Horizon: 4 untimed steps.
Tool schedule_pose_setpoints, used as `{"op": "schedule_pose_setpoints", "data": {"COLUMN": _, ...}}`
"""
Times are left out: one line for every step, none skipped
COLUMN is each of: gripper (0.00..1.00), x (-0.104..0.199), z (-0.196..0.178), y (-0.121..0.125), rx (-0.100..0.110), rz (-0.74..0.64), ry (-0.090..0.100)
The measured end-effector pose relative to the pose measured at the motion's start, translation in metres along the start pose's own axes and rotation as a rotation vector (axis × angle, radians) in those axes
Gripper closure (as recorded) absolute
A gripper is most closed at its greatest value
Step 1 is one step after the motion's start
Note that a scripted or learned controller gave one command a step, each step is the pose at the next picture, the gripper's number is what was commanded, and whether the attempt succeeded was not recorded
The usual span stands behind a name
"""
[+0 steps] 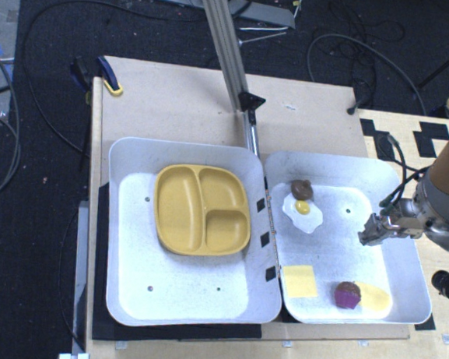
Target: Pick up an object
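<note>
White bins [128,205] on wooden bench [177,100], cabled floor.

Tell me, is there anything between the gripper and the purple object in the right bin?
Nothing visible stands between them. The gripper hangs over the right bin near its right side, and the purple object lies below it in the view, against a pale yellow piece. Bare bin floor separates them.

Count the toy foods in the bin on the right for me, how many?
5: a brown piece at the back, a fried egg touching it, a yellow square in front, a purple piece, and a yellow piece beside it.
</note>
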<state>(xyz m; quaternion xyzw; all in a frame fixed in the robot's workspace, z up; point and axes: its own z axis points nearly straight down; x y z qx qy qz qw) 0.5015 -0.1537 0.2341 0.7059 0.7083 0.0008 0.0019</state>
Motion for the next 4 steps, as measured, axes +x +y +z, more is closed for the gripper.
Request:
{"op": "schedule_pose_setpoints", "data": {"gripper": 1.00, "x": 0.056, "z": -0.006, "y": 0.028, "rx": 0.001, "rz": -0.005, "ry": 0.002}}
{"op": "schedule_pose_setpoints", "data": {"gripper": 1.00, "x": 0.111, "z": 0.005, "y": 0.047, "rx": 0.003, "rz": -0.004, "ry": 0.002}}
{"op": "schedule_pose_setpoints", "data": {"gripper": 1.00, "x": 0.153, "z": 0.013, "y": 0.066, "rx": 0.003, "rz": -0.004, "ry": 0.002}}
{"op": "schedule_pose_setpoints", "data": {"gripper": 1.00, "x": 0.212, "z": 0.007, "y": 0.091, "rx": 0.001, "rz": -0.004, "ry": 0.003}}
